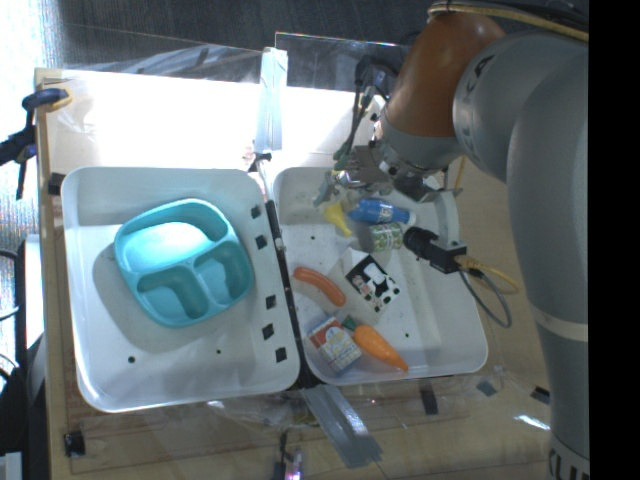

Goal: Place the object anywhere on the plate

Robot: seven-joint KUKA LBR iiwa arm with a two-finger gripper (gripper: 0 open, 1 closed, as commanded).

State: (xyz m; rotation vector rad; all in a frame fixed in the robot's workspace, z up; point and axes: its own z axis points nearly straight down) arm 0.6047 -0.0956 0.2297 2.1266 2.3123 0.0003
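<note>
Two white bins sat side by side on the counter. Left bin (90, 368): one blue divided plate (183, 260), near its centre, compartments bare, ready to receive. Right bin (455, 343): loose toys awaiting picking, namely a sausage (319, 285), a carrot (379, 344) at the near edge, a black-and-white block (373, 281), a blue bottle (381, 211) at the far edge. Claw (357, 176) hovered over that far edge; its opening could not be told, nor which object was intended.

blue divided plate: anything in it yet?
Nothing in it. The blue three-compartment plastic plate in the left white bin shows bare compartments; the toys lie in the right white bin.
</note>
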